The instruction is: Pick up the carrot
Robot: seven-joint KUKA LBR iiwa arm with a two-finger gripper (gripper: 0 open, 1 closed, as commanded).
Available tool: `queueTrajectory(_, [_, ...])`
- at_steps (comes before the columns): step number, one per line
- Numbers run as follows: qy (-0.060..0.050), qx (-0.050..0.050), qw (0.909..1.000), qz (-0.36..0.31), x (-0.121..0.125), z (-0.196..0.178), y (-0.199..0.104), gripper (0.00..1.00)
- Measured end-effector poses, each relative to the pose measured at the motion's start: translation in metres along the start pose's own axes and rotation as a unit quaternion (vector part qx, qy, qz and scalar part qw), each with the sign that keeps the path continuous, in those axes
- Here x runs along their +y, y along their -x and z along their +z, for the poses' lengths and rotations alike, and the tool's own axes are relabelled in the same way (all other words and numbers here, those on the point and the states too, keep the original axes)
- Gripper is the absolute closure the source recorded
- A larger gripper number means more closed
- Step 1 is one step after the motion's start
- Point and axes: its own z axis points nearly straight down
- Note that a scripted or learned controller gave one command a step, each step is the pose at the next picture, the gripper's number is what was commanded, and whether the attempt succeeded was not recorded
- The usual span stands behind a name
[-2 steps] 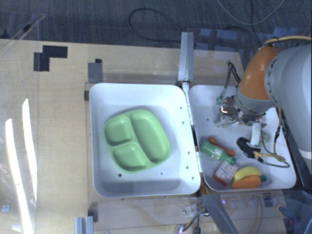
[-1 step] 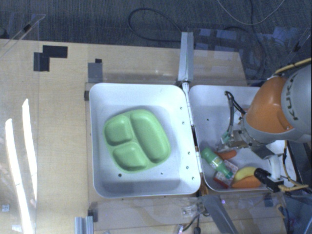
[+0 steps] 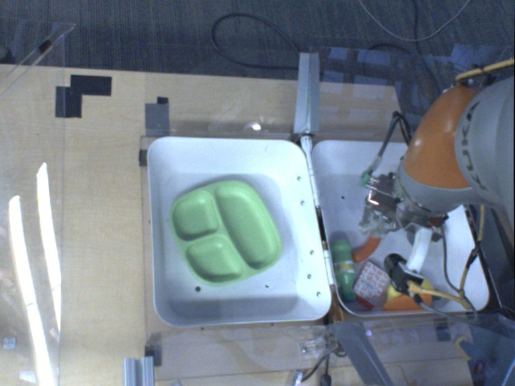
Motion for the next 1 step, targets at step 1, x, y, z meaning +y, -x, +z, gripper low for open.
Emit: queueTrajectory(1, [0.0,-0.001,0.9524,0.305,-0.0165,0.0002,0.0316,1.0])
